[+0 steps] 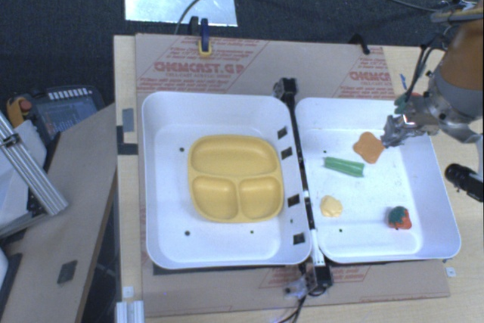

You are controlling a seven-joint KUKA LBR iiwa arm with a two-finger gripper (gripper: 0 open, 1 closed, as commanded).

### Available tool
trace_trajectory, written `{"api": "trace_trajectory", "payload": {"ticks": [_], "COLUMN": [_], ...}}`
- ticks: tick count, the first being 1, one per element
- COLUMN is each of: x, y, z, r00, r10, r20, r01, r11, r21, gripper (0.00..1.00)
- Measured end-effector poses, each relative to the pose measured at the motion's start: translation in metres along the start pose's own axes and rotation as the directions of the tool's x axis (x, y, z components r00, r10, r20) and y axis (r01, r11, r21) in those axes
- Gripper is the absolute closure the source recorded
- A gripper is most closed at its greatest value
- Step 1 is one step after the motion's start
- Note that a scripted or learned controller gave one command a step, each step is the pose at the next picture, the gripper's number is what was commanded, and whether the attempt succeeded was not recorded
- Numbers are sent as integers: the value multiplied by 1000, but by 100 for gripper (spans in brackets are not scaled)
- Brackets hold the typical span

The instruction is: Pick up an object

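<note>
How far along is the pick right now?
Done: the gripper has reached the right bin, beside the orange piece. In hand: nothing visibly; that piece lies on the bin floor. Left: grasping and lifting it, or the green stick, yellow piece or red-green toy.

Right bin [446, 234] contents: flat orange piece [368, 147] near the far edge; green stick [344, 166] lying slantwise at centre; small yellow lump [330, 206] toward the near-left corner; red-and-green item [399, 218] near the near-right corner.
</note>
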State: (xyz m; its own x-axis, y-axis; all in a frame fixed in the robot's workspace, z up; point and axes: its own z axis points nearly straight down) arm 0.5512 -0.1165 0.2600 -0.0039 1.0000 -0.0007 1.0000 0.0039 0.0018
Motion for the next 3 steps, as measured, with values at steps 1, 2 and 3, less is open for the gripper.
{"api": "trace_trajectory", "payload": {"ticks": [1, 2, 3], "x": [52, 87, 141], "y": [21, 46, 71], "z": [-2, 6, 12], "r00": [1000, 1000, 1000], "r10": [-1, 0, -1], "r20": [0, 0, -1], "r01": [1, 0, 1], "r11": [1000, 1000, 1000], "r21": [-2, -2, -1], "gripper": [100, 100, 100]}}
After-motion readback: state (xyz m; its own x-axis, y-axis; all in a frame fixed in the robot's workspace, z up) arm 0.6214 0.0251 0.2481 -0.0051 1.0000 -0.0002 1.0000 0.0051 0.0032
